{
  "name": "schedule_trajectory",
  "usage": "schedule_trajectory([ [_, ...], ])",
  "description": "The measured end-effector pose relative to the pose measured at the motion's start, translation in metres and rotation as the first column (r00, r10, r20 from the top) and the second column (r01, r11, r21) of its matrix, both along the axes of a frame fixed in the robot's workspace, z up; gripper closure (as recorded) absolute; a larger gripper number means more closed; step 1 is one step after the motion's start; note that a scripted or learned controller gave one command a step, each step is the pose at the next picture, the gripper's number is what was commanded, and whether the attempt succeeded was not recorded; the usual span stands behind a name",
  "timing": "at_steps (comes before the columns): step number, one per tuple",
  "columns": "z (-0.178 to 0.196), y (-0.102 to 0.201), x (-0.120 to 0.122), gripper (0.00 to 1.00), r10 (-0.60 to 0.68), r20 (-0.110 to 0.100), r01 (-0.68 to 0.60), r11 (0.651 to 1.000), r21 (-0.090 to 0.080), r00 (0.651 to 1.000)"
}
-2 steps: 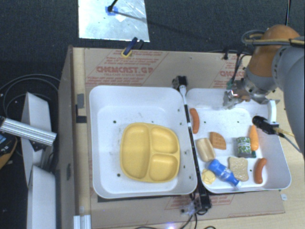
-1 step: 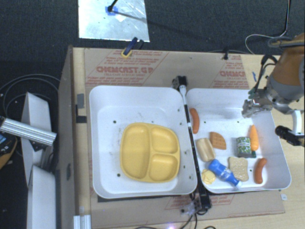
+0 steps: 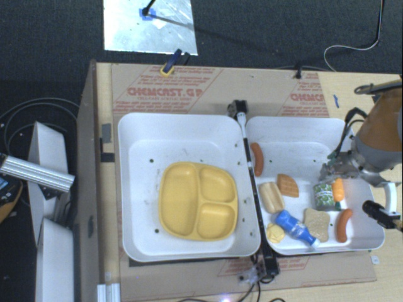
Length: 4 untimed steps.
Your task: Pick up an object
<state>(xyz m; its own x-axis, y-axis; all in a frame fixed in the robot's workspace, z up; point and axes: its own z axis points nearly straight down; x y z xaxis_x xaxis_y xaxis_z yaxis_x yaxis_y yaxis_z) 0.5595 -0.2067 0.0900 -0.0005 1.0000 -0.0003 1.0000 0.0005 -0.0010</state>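
The pick is looking not yet done: every item is lying in the right-hand shallow white bin (image 3: 296,134), and nothing is hanging clear of it. Taking the small green-labelled can (image 3: 323,195) as the landmark, a little orange carrot-shaped piece (image 3: 338,190) is touching its right side, a tan slice of toy bread (image 3: 317,223) is sitting just below it, and an orange sausage (image 3: 342,224) is lying below and to its right. To its left a brown pastry piece (image 3: 288,185) and a pale bread roll (image 3: 272,197) are resting, with a blue plastic bottle (image 3: 295,226) lower left. The grey arm's gripper (image 3: 332,170) is sitting just above the can, apparently at its top edge. How wide the tool is set I cannot tell; the wrist is hiding it, and nothing is visibly gripped. Left to do, in my judgement: closing on the can or carrot and lifting
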Motion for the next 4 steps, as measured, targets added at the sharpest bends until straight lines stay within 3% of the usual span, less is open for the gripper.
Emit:
schedule_trajectory([
  [1, -0.006, 0.0, -0.049, 0.0, 0.0, 0.002, 0.0, 1.0, 0.0, 1.0],
  [2, 0.132, 0.072, 0.031, 0.0, 0.005, 0.009, -0.005, 1.0, 0.0, 1.0],
  [3, 0.08, 0.085, -0.015, 0.0, 0.001, 0.0, -0.001, 1.0, 0.0, 1.0],
  [4, 0.028, 0.094, 0.058, 0.0, 0.003, 0.001, -0.003, 1.0, 0.001, 1.0],
])
